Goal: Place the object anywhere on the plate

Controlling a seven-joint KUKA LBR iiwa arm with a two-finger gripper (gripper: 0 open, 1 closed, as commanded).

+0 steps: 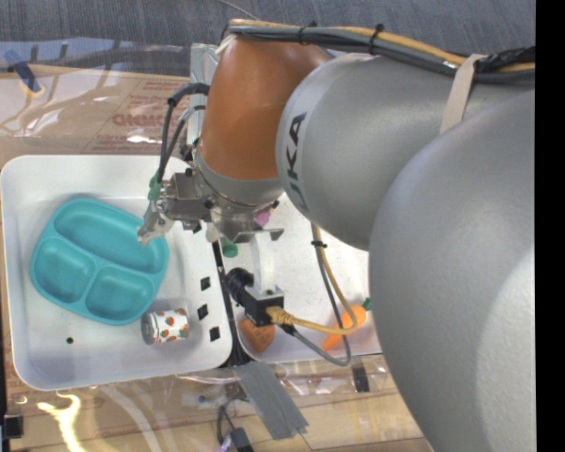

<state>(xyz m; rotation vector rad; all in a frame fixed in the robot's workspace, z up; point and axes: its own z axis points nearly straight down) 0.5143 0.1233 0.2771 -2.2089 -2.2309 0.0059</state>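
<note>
Plate [99, 271] — teal, 3 compartments, left bin; gripper [155, 226] touches its right rim — finger spread unclear.

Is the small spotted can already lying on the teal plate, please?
No, the can lies on the white bin's floor just beside the teal plate.

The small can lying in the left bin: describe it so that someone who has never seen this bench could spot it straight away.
Start at the left white shallow bin, which holds a turquoise plastic plate with three compartments. Just below the plate's lower right edge, a small metal can with a white label dotted in orange and green lies on its side on the bin floor. It is the bin's only cylinder, far smaller than the plate.
</note>
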